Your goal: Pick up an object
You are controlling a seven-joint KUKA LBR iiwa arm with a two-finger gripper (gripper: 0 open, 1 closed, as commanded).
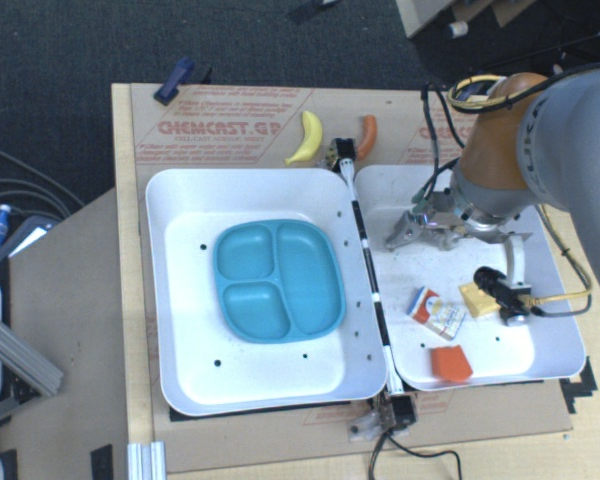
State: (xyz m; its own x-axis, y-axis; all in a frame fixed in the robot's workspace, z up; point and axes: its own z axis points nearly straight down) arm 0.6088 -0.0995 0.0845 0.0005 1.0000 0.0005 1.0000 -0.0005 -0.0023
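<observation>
Gripper low over bare bin floor, nothing picked yet.

The gripper [425,230] sits over the upper part of the right bin [400,278]. I cannot tell whether it is open or shut, and I see nothing held in it. The packet [435,311], yellow block [477,298] and orange block [450,364] lie nearer the front, apart from it. Closing here would likely catch nothing. The packet looks flat and may slip, and the yellow block just beside it could get shoved.
</observation>
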